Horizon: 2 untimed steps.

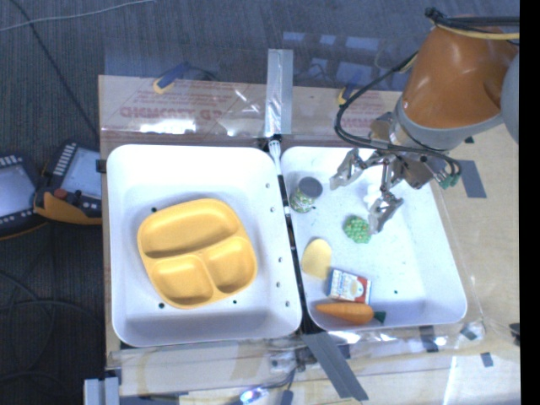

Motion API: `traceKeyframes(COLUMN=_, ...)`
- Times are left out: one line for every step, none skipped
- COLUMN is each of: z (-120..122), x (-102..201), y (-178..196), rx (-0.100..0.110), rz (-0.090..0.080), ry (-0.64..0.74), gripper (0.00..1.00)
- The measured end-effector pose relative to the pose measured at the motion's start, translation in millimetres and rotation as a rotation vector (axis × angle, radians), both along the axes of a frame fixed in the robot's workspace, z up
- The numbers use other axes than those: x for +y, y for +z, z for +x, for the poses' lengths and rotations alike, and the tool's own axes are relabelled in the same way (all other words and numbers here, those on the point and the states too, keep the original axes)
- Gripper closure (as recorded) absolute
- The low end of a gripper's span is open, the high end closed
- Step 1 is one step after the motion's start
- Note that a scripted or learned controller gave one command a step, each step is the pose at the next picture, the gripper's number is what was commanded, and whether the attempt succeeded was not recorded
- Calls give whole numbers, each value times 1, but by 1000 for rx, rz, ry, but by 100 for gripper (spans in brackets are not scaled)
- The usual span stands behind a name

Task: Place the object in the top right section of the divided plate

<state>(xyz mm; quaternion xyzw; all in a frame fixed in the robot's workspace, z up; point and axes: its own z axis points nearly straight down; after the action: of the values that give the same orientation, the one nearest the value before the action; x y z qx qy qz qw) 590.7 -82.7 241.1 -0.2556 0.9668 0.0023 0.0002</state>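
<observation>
Lowest in the right white bin (439, 251) lies an orange plastic carrot (343, 312), with a small carton (348, 286), pale yellow piece (316, 257) and green bumpy ball (358, 229). Just above that ball hangs the gripper (364, 191), fingers spread, holding nothing. Left bin (126, 226) holds the yellow divided plate (196, 251).

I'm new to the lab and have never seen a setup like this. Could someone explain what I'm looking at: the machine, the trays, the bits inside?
This is one camera fixed above a bench, looking down at a slant. The grey and orange shape at upper right is a robot arm; its two-finger gripper hangs open over the right white bin, holding nothing. That bin contains a green bumpy ball, a small can, a pale yellow piece, a little carton and a toy carrot. The left white bin holds a yellow divided plate with three sections. The job is to move an object into that plate's top right section.
</observation>
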Motion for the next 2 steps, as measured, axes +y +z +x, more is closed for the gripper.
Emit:
traceKeyframes(z=17, x=-53, y=0, rx=-1, rz=-1, ry=35, gripper=0)
traceKeyframes(z=44, x=76, y=-38, rx=-4, rz=5, ry=882, gripper=0)
